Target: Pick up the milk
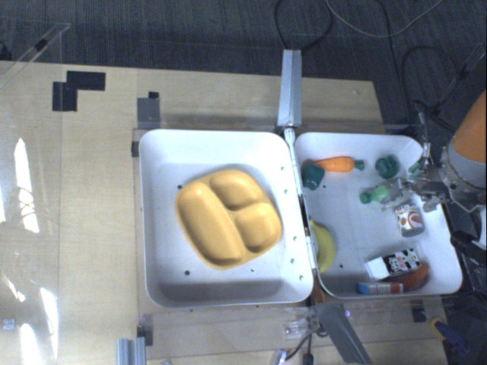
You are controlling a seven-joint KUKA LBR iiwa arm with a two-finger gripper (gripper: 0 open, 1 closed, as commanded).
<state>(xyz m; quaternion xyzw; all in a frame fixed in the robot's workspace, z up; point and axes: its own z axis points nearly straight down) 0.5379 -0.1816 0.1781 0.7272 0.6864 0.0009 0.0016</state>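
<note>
Milk — apart from gripper.

Arm: grey, with the orange band just behind the wrist, entering from the right edge.
Wrist: tilted down and leftward.
Gripper: low, at the arm's left end.

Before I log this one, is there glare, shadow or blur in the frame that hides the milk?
Camera view: window-like glare on the clear panel at left, away from both bins; soft shadow under the yellow bread; the milk is evenly lit but small and soft; the gripper at the right bin's edge is slightly blurred.
</note>
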